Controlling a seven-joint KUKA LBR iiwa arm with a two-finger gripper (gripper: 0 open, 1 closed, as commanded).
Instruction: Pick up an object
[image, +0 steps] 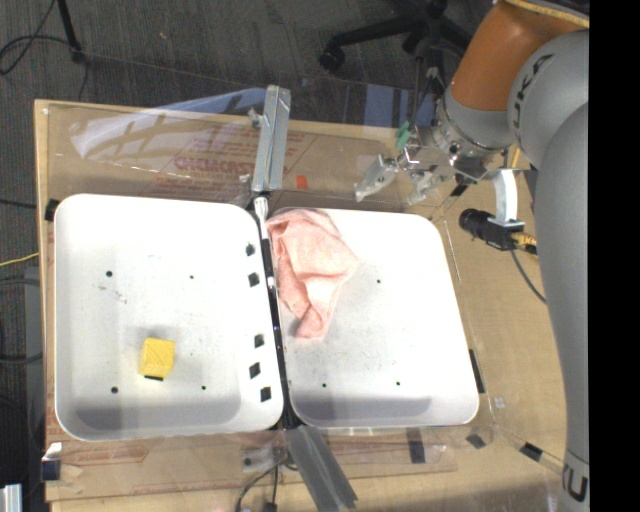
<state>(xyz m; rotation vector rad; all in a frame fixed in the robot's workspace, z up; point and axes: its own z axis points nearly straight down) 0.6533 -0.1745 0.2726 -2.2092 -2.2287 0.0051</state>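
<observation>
A pink cloth (308, 268) lies crumpled in the right bin (420, 330), against its left wall near the far corner. A small yellow block (157, 358) sits in the left bin (150, 250), toward its front left. My gripper (392, 175) hovers above the bench just beyond the far rim of the right bin, to the right of the cloth. Its two pale fingers (374, 179) stand spread apart with nothing between them.
A metal bar (270, 140) runs back from the divider between the bins across the clear plastic sheet on the bench. The grey arm (560, 200) fills the right side of the view, over the bench's right edge.
</observation>
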